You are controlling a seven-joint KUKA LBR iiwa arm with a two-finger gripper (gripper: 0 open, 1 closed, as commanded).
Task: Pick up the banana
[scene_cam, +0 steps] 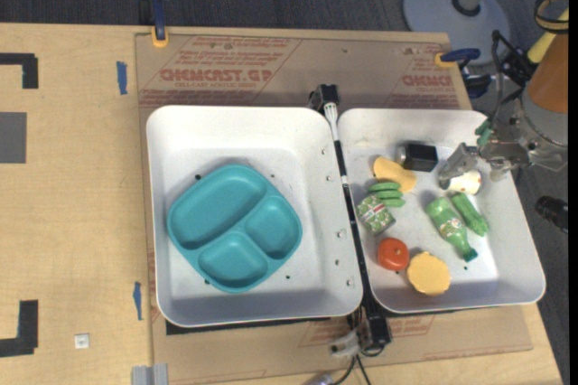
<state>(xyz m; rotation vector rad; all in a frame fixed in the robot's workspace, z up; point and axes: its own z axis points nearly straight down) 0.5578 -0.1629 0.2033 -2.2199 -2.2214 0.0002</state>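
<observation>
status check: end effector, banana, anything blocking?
End effector over right white bin, upper right. Pale yellow curved toy banana lies apart, upper left in that bin. Black block touches banana's far side; green items crowd its near side.

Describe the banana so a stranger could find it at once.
Start at the right white bin, the one full of toy food. Go to its upper left, beside a small black block. The banana is the pale yellow curved piece there, just above the green items, paler and longer than the round orange-yellow piece at the bottom.
</observation>
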